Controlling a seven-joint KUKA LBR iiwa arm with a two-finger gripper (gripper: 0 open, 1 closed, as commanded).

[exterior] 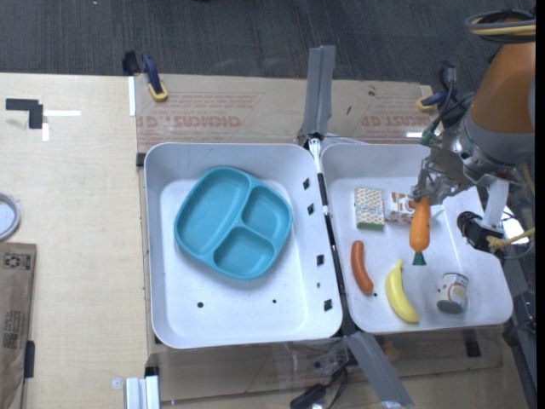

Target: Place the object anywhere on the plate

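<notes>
A blue three-section plate [234, 221] lies in the left bin [162, 254]. In the right bin [485, 313], an orange carrot [420, 231] hangs upright with its green stem end down. My gripper [421, 198] reaches in from the right and is shut on the carrot's upper end. The carrot sits over the middle of the right bin, well to the right of the plate.
Several other items share the right bin: a red sausage [362, 267], a yellow banana [400, 293], a small can [453, 293], a patterned box [369, 207] and a small packet [398, 204]. A raised divider [319, 211] separates the two bins.
</notes>
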